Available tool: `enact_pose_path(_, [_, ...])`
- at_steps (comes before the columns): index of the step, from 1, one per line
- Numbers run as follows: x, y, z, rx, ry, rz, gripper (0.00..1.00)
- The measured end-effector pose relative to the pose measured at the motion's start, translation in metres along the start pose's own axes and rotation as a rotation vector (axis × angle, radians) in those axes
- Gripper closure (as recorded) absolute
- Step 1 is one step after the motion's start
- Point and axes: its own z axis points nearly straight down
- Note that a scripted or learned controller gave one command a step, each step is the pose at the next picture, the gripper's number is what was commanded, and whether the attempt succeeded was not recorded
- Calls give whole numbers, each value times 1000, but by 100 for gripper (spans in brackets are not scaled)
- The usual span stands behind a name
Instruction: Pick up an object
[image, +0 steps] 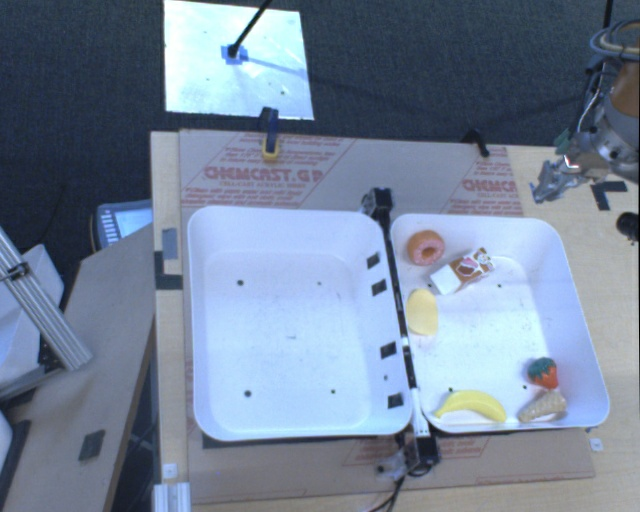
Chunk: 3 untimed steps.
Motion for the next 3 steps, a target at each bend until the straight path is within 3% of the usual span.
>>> enact_pose_path(3, [-1, 4, -34, -12, -5, -7, 100])
